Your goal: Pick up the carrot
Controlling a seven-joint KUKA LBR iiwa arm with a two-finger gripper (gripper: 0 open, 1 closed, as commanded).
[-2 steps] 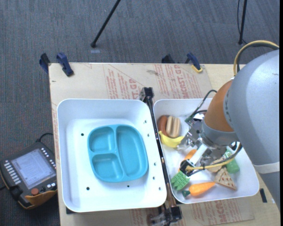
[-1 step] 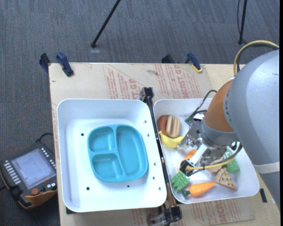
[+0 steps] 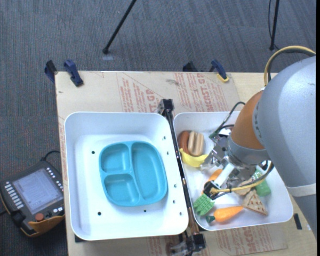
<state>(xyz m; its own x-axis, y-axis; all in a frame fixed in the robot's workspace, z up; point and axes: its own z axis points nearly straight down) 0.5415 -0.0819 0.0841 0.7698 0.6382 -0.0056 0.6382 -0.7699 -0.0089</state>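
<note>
Orange carrot [image 3: 228, 214], one; blue divided plate [image 3: 133, 173], one; hot dog [image 3: 194, 142], one.

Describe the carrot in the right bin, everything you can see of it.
The carrot is a small orange toy that looks like plastic. It is thick at its left end and tapers to a point on the right. It lies flat on the floor of the right bin, near the front wall. A green piece at its thick end may be its leafy top. A tan wedge sits against its tip.
</note>
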